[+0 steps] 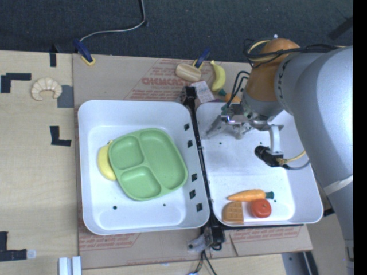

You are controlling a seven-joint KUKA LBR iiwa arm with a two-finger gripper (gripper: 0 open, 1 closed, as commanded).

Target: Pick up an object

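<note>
Claw (228, 125) above right bin (298, 153), fingers indistinct

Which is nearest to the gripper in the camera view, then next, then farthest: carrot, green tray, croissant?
Measured from the gripper, at the top of the right bin:
1. Carrot, near the front of the same right bin.
2. Green tray, in the left bin, across the divider.
3. Croissant, on the bench beyond the left bin's far left corner.

Cardboard sheet (155, 85) under the bins: red printed lettering along its far edge, partly legible, apparently "CHEMCRAS"; similar red print at the near edge too small to read.
</note>
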